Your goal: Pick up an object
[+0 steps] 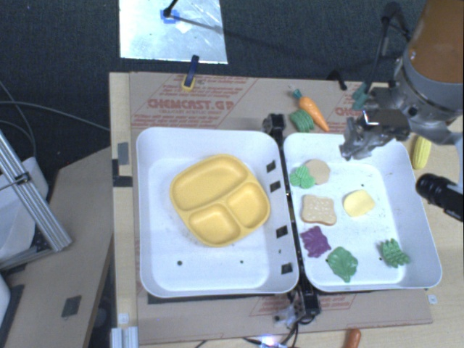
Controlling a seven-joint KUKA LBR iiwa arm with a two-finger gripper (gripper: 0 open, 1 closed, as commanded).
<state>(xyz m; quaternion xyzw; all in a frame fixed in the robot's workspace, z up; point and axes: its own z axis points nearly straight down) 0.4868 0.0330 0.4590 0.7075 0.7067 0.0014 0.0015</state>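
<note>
A: Looking at the right bin (428, 256) as our landmark, we see the gripper (355, 145) hanging over its far rim, close to the corner that meets the left bin (156, 194). Nothing sits between its fingers, so we judge that the pick is not done yet.

B: Are the fingers wide or narrow?

A: We cannot tell. They are dark and blurred against the rim, and we prefer not to guess.

B: Then where are the things we could pick?

A: All inside the right bin. A round tan piece (317, 170) touches a small green piece (301, 177) near the far side, just under the gripper. A toast slice (317, 209) lies in the middle, and a pale yellow block (358, 203) is just beside it. A purple piece (315, 241), a green leafy piece (341, 262) and a green ridged piece (392, 252) lie along the near side. A carrot (313, 110) lies outside the right bin, beyond its far rim.

B: And the yellow tray (219, 199)?

A: It rests in the left bin, well apart from the gripper.

B: So what is left?

A: In our judgement almost everything: to come down on one thing, to close on it, and to lift it.
</note>
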